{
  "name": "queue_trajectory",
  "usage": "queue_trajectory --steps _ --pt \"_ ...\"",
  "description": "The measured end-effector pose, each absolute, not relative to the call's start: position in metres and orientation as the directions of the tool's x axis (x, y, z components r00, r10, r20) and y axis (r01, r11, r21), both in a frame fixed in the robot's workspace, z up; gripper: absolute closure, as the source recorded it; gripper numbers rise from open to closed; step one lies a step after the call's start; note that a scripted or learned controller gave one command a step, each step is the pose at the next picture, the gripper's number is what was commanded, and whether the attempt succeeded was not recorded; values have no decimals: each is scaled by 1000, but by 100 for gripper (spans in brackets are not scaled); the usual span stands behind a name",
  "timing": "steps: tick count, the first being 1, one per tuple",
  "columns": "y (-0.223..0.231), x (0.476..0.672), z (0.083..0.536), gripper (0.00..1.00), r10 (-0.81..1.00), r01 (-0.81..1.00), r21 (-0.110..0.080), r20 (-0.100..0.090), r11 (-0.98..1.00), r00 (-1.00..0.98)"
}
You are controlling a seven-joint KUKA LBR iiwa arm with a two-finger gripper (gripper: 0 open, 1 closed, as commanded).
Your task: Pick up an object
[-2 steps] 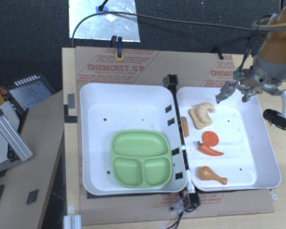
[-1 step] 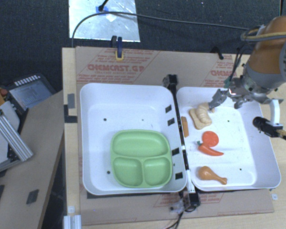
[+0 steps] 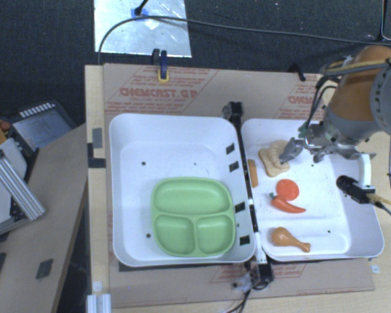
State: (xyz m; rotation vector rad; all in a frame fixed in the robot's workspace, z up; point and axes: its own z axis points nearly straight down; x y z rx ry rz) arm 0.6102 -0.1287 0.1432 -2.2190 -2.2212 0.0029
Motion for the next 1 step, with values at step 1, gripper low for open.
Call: queue_trajectory --steps 1 --pt "-128 610 91 0 1000 1000 -3 1 1 -1"
